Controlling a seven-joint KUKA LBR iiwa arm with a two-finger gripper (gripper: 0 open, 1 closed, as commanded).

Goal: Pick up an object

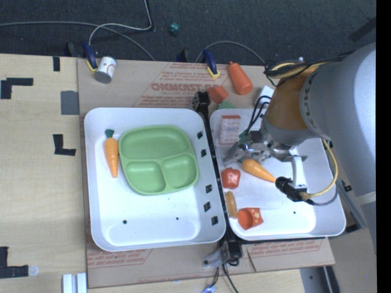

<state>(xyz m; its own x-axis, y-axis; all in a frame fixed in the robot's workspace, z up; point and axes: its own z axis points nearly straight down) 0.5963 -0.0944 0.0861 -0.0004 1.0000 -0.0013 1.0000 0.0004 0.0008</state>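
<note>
Camera view shows, in the left bin, a green plate with a carrot just beside it. In the right bin, the pincer hangs low over an orange carrot piece, likely its target; whether it is clenched, I cannot tell.

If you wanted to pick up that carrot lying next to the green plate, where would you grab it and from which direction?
Grip the carrot across its orange body near the middle, coming straight down from above. It lies flat in the left bin, running lengthwise with its green top pointing away, so fingers should close across its narrow width. The green plate sits close on one side, so the gap there looks tight.
</note>
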